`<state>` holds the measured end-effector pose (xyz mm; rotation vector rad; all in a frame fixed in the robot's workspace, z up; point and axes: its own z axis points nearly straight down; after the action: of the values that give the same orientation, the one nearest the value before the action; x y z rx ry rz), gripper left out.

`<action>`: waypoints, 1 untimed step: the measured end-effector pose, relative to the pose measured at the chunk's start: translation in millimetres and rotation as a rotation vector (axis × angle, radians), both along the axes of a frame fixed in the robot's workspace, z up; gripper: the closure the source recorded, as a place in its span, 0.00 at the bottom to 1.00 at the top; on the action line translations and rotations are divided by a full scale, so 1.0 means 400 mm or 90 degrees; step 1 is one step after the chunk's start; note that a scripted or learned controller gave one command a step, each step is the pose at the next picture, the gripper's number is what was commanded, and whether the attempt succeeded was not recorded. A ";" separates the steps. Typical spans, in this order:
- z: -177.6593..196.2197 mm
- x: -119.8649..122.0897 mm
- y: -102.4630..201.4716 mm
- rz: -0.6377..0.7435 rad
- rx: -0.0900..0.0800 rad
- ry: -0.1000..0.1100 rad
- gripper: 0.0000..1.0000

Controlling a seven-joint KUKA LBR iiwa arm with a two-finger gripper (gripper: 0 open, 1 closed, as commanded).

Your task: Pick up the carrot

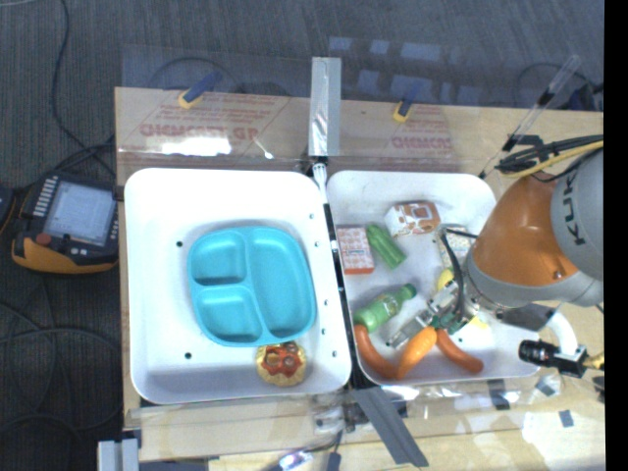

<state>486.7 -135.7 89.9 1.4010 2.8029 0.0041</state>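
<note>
The carrot is an orange tapered piece lying at a slant near the front wall of the right bin. My gripper hangs low over the bin, right above and slightly behind the carrot's upper end, with the orange-banded arm reaching in from the right. Whether it touches the carrot is hidden by the gripper body. A reddish sausage curves along the carrot's left side. Another orange-red piece lies to its right.
The right bin also holds a green bottle, a green block, a red-and-white packet, a wrapped snack and a yellow piece. In the left bin sit a blue divided plate and a toy pizza.
</note>
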 end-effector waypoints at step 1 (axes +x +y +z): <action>0.006 -0.004 0.014 0.046 -0.003 0.002 0.00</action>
<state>485.0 -130.0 92.3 1.2996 2.8530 -0.0041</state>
